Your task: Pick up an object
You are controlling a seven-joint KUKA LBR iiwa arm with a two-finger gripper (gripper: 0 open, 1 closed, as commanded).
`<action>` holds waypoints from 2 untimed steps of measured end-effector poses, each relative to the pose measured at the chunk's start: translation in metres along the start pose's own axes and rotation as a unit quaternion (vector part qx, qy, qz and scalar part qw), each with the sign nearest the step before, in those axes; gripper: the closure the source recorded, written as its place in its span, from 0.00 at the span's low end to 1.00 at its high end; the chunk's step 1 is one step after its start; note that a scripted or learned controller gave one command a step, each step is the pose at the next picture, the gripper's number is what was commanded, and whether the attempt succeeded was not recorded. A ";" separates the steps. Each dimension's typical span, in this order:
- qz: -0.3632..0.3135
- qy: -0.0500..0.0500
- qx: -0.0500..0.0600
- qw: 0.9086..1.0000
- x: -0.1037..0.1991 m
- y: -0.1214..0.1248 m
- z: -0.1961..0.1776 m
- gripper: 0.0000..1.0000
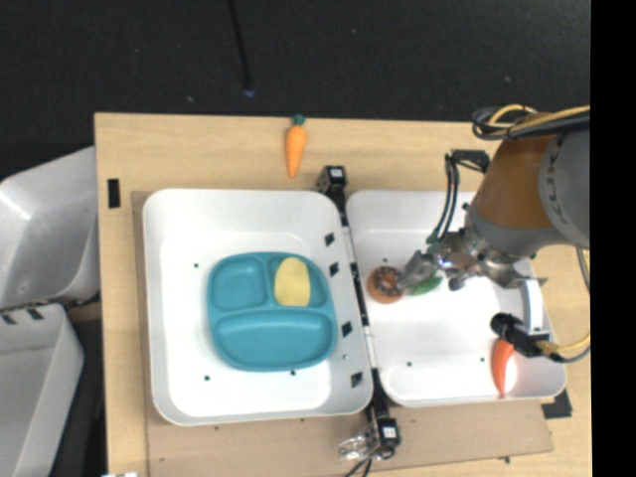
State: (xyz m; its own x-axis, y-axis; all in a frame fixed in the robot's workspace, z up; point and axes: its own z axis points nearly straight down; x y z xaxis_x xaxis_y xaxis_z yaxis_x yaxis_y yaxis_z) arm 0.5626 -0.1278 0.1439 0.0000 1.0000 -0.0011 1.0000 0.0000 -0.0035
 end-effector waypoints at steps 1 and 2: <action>0.000 0.002 -0.006 1.000 0.000 0.004 0.038 0.00; 0.002 0.001 -0.010 1.000 -0.002 0.006 0.025 1.00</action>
State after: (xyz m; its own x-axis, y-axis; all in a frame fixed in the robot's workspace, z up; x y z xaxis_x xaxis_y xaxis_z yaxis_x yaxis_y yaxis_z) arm 0.5690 -0.1294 0.1193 0.0038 1.0000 0.0002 0.9998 -0.0038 0.0174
